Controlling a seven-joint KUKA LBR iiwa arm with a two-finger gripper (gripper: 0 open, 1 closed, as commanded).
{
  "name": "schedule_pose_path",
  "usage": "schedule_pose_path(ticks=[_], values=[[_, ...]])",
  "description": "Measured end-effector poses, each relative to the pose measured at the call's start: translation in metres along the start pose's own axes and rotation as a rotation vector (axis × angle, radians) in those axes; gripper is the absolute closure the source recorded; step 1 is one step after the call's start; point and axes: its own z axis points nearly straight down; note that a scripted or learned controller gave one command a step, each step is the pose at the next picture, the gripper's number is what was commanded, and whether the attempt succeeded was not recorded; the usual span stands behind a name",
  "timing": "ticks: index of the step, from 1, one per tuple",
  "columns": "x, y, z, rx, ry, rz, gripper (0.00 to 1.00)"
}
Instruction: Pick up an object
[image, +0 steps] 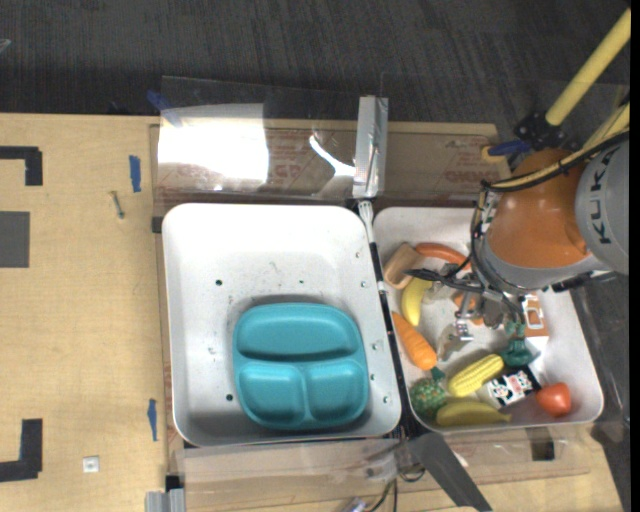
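Cardboard-topped counter (70, 330), right white bin (585, 365): fingers (462, 330), spread unclear, hover just above-left of yellow plastic corn cob (476, 373), lying diagonally.

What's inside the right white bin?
Toy food: a carrot, banana, corn cob, tomato, pineapple. The arm's orange band covers the bin's far corner, hiding anything there.

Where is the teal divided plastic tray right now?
The teal divided plastic tray lies in the left white bin, toward its near edge, in the camera view.
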Motion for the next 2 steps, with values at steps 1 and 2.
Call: schedule_pose_path(ticks=[1,2], values=[[-0.003,0.001,-0.013,0.001,-0.009,-0.002,1.00],[-0.011,0.028,-0.223,0.004,-0.013,-0.195,1.00]])
